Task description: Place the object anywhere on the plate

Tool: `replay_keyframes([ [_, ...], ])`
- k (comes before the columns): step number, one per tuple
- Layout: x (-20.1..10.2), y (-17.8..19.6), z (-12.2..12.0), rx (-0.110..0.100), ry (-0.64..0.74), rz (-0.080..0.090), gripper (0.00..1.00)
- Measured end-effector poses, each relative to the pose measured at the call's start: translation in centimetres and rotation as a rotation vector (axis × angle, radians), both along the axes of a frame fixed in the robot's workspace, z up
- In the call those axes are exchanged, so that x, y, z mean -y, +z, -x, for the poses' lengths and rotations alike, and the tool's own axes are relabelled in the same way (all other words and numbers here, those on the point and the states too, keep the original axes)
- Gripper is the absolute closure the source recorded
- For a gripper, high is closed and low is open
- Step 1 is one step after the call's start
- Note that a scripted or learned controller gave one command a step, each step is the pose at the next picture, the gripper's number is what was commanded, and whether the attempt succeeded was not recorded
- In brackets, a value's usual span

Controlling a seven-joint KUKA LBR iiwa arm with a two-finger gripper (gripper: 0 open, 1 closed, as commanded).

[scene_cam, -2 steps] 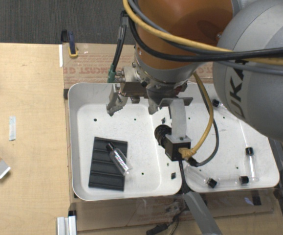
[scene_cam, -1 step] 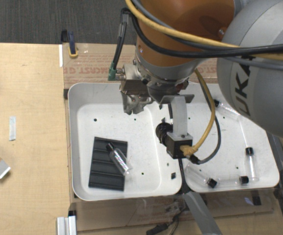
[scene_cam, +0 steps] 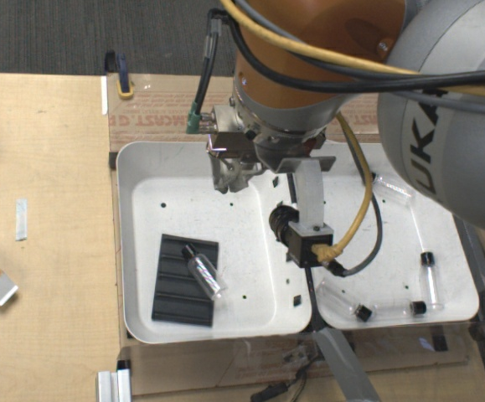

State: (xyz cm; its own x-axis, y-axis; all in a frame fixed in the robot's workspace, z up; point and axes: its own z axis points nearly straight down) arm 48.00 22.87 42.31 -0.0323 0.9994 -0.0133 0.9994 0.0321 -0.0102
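A black ridged rectangular plate [scene_cam: 179,290] lies in the left bin [scene_cam: 137,224], near its front left. A clear tube with a dark cap [scene_cam: 203,271] rests slantwise on the plate's upper right part. My gripper [scene_cam: 229,174] hangs over the back middle of the left bin, well behind the plate and apart from the tube. The big orange and grey wrist above covers much of it.
The right bin [scene_cam: 456,258] holds several clear tubes with black caps, one [scene_cam: 429,281] at the right and one [scene_cam: 363,311] at the front. A black cable box [scene_cam: 305,241] hangs over the divide between the bins. Small items lie on the wooden bench [scene_cam: 49,182] at left.
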Motion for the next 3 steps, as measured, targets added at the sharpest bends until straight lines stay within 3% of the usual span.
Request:
replay_keyframes([
  [1, 0.0, 0.7, -0.1, -0.004, 0.001, 0.005, 1.0],
  [2, 2.2, -11.3, -3.8, 0.006, -0.015, -0.01, 1.0],
  [3, 0.4, -17.3, -3.1, 0.005, -0.055, -0.01, 1.0],
])
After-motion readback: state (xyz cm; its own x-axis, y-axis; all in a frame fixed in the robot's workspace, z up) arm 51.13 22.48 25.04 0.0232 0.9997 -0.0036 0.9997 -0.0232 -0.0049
